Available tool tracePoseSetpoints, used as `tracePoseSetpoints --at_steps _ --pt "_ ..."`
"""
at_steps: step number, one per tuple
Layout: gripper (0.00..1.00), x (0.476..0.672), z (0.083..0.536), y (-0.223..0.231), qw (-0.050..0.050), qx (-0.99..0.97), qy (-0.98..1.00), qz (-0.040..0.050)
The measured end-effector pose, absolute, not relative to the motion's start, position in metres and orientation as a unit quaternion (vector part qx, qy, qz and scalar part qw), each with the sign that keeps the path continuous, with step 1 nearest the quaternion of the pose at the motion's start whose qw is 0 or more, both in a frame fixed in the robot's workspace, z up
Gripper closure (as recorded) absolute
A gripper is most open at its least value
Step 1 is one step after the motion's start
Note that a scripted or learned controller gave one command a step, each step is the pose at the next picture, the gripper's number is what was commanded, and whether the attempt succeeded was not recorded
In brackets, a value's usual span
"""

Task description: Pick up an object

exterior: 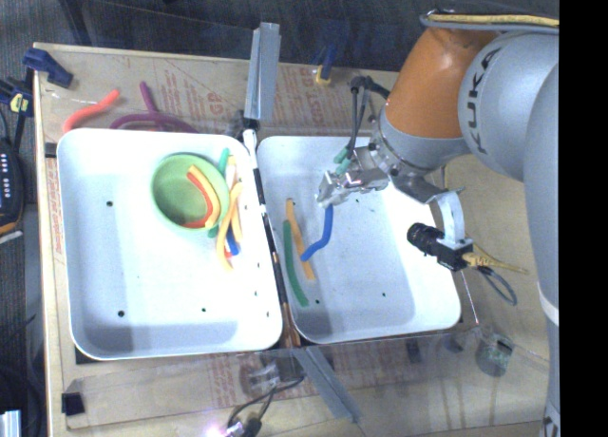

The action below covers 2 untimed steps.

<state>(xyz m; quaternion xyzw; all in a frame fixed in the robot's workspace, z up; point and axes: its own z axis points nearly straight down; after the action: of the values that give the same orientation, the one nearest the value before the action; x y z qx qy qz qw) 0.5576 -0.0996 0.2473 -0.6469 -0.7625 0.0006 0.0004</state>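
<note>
Blue strip (326, 233) hangs from the tool (334, 188), pinched at its top, lower end near the right bin (427, 307) floor; lifting clear remains.

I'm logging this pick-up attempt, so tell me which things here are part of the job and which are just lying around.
Part of the job:
- gripper, over the right bin
- blue strip hanging just below it
- orange strip and green strip on that bin's floor

Just lying about:
- green bowl with coloured strips in the left bin
- red and purple strips on the bench behind
</note>
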Motion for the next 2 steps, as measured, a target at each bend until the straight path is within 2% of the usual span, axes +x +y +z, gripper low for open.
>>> tracePoseSetpoints --at_steps 1,2 --pt "1.00 0.586 0.197 -0.113 0.002 -0.477 -0.879 0.0010" --pt "1.00 0.654 0.288 -0.152 -0.001 -0.603 -0.798 0.0002"
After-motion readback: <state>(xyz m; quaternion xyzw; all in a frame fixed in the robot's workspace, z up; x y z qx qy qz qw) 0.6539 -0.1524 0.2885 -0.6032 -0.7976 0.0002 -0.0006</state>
